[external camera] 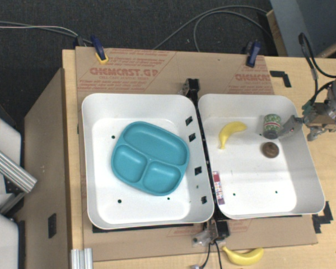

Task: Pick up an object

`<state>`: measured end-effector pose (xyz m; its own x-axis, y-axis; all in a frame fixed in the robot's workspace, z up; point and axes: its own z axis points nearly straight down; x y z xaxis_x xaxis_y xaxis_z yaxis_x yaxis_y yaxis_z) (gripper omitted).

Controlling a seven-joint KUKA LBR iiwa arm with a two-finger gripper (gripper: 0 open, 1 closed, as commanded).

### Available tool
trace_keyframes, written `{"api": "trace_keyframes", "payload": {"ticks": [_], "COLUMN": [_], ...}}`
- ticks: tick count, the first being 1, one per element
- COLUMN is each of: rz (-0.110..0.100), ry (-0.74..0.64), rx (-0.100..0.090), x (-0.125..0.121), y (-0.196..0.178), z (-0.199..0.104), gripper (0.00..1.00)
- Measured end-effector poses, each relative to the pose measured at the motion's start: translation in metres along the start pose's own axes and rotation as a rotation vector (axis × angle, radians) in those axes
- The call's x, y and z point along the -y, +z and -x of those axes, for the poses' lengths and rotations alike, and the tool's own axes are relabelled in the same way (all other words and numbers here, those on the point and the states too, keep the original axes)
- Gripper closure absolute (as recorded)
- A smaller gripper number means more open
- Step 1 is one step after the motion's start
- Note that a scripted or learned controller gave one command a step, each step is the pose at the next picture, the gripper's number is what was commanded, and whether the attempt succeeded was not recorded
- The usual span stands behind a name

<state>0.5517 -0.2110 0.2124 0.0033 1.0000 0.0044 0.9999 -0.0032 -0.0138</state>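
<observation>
The right bin (302,189) holds a yellow banana (229,132), a small can with a green label (272,125) lying near the back right, and a small brown round object (270,149) just in front of the can. My gripper (295,123) sits at the right rim of this bin, right beside the can and at about its height. The arm's wrist (323,114) comes in from the right edge. The left bin (95,167) holds a teal divided plate (150,157).
A second banana (244,255) lies on the bench in front of the bins. A red-and-white tag (217,186) sits at the divider between the bins. Blue clamps (252,52) hold the cardboard at the back. Cables run behind the bench.
</observation>
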Motion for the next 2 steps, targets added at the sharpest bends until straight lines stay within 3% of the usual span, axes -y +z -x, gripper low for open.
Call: {"api": "trace_keyframes", "payload": {"ticks": [1,2], "rz": [0.013,0.008], "ry": [-0.004,-0.004], "rx": [0.004,0.001], "x": [-0.003,-0.002], "y": [-0.007,0.036], "z": [-0.001,-0.005], "gripper": [0.00,0.00]}}
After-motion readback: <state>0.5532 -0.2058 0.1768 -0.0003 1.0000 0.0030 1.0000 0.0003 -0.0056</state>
